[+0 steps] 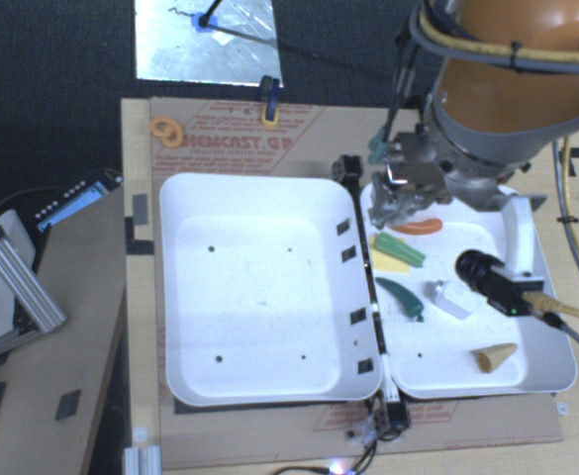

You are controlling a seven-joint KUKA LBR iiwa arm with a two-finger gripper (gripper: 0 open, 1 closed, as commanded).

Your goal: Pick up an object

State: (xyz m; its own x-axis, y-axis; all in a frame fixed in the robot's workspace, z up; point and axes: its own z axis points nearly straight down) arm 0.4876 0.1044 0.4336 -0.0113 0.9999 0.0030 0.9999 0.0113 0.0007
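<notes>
The orange piece (420,228) lies in the right bin (551,364) just beside the gripper (386,213), on the side away from the divider, its long axis nearly crosswise to it, and you see nothing held there.

Bench (141,295) — two white bins (259,285) side by side.

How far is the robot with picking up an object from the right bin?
Done: the gripper has reached the far left part of the right bin, close to the orange piece and the yellow-green piece. In hand: I see nothing held. Left: the grasp and lift. The dark green piece and the tan cone lie untouched.
</notes>
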